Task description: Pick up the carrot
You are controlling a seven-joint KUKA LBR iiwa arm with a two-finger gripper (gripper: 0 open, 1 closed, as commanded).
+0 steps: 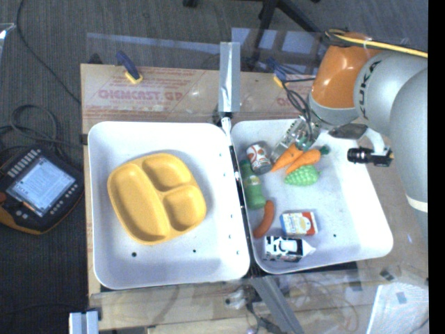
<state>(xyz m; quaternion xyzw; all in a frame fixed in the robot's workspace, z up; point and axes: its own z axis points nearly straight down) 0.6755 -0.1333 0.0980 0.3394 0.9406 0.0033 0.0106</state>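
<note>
The carrot (pixel 304 159) is orange with a small green top. It lies at a slant in the back half of the right bin (pixel 361 214). My gripper (pixel 295 139) hangs right over the carrot's upper left side, close to it or touching it. The grey arm with its orange band (pixel 341 75) reaches in from the right and hides the gripper's upper part.
A bumpy green toy (pixel 303 177) lies just in front of the carrot, and a small can (pixel 259 156) sits to its left. A green bottle (pixel 252 188), a sausage (pixel 264 218), a red-and-white carton (pixel 300 223) and a black-and-white pack (pixel 284 248) lie nearer the front. The left bin (pixel 111 256) holds a yellow divided plate (pixel 158 197).
</note>
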